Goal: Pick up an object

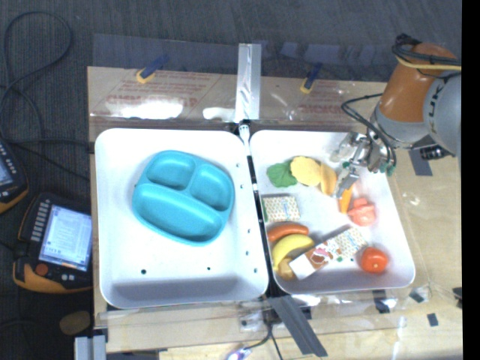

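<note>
My gripper (pixel 349 172) hangs over the back right part of the right bin (pixel 401 235), reaching in from the right. Just under its tip lies a thin orange stick-shaped piece (pixel 344 197); whether it is touched I cannot say. To the gripper's left lie a yellow toy food (pixel 306 169) and a green leaf (pixel 281 174). A pink-red piece (pixel 363 213) sits just in front of the gripper. Nearer the front are a red tomato (pixel 373 259), a banana (pixel 288 249), an orange piece (pixel 288 231), a patterned packet (pixel 280 207) and a flat printed box (pixel 334 249).
The left bin (pixel 120 268) holds a blue divided plate (pixel 184 195). A metal divider post (pixel 248 81) stands at the back between the bins. A teach pendant (pixel 56 240) lies off the bench at the left. Cables (pixel 360 115) loop beside the wrist.
</note>
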Tool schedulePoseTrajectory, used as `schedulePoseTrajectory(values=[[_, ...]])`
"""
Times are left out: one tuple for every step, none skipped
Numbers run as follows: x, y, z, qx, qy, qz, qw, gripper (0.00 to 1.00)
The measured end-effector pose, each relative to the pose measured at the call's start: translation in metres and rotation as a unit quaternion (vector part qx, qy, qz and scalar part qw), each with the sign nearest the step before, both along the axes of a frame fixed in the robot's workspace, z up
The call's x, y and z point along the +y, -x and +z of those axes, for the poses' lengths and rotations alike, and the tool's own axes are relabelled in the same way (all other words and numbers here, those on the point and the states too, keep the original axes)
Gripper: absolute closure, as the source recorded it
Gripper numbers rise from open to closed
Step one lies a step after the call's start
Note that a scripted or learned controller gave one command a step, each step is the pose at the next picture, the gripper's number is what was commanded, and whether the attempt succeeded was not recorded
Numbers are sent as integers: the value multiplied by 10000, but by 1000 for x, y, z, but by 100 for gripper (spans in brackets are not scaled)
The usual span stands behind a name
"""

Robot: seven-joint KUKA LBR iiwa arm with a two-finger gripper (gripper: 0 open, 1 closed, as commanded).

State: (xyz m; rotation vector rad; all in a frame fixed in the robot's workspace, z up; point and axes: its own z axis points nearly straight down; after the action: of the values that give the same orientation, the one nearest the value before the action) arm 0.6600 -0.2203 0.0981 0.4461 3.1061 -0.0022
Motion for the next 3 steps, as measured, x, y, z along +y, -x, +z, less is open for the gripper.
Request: schedulePoseTrajectory(values=[[1,-2,11,-20,28,11,10000,100],[-3,45,-6,-54,29,1190,9929,100],[-3,111,179,-4,9,1987,9801,100]])
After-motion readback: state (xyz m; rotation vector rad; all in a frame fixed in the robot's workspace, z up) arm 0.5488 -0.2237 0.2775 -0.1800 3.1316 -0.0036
